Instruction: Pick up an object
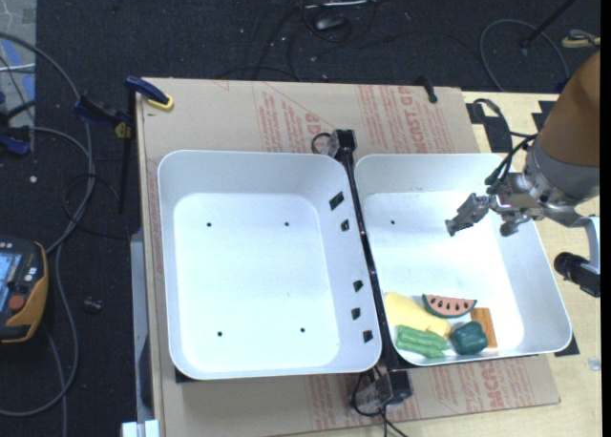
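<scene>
Gripper (465, 217) hovers above right bin (535, 263), toys (441, 327) well apart.

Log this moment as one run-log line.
gripper: over right bin, nothing seen held | toys: watermelon slice, green piece at near edge | pick: not done

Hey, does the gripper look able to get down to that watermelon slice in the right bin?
Probably yes. The gripper hangs above the right bin, and the watermelon slice lies uncovered near its front edge.
</scene>
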`<control>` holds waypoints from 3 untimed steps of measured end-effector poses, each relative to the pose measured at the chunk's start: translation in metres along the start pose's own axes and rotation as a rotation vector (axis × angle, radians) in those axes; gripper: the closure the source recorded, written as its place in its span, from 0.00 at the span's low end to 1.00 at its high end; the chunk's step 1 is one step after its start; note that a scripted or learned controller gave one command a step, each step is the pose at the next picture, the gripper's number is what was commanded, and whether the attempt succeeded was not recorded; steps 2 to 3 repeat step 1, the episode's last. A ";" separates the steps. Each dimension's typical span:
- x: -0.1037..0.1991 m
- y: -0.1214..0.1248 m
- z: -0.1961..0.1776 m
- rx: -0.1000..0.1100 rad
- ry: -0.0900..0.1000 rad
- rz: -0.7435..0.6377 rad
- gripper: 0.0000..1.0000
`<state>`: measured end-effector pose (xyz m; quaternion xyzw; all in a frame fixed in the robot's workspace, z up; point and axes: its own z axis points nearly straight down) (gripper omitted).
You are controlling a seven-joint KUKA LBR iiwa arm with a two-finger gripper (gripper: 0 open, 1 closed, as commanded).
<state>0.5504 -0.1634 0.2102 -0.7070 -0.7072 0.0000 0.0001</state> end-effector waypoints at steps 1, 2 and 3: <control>0.019 -0.046 -0.014 -0.001 0.000 0.000 0.00; 0.019 -0.046 -0.014 -0.001 0.000 0.000 0.00; 0.019 -0.046 -0.014 -0.001 0.000 0.000 0.00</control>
